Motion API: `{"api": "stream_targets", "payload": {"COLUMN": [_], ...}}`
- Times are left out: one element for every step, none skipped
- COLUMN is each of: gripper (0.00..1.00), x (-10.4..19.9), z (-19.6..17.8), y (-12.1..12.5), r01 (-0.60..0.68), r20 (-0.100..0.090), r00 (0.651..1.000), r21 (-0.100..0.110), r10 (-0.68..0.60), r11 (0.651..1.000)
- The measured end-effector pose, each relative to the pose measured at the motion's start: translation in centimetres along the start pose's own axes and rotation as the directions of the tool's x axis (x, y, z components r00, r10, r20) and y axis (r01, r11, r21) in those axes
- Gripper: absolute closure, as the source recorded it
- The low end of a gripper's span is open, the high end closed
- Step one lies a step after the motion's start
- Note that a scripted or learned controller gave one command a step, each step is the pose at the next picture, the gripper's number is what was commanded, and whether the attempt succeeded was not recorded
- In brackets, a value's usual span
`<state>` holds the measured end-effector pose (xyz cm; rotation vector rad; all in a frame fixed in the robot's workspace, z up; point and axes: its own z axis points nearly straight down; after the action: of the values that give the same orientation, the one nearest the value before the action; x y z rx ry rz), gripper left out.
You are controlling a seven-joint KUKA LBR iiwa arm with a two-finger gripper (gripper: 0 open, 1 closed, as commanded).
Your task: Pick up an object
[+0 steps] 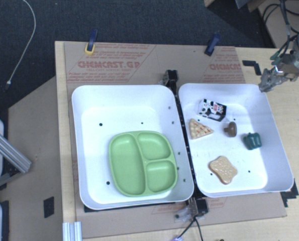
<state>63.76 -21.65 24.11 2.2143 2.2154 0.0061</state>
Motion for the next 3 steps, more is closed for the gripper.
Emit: {"api": "stream_targets", "payload": {"gripper": [1.00, 1.00, 1.00], "x": [0.0, 6.1, 11.3], "z": [-0.7, 0.1, -0.5], "y": [0.1, 0.6, 1.1], "r01": [0.000, 0.006, 0.006], "r20": [-0.002, -0.007, -0.006], "r00": [1.000, 1.000, 1.000], "r21": [0.005, 0.011, 0.009], "r10": [0.000, -0.006, -0.006], "r11": [1.000, 1.000, 1.000]}}
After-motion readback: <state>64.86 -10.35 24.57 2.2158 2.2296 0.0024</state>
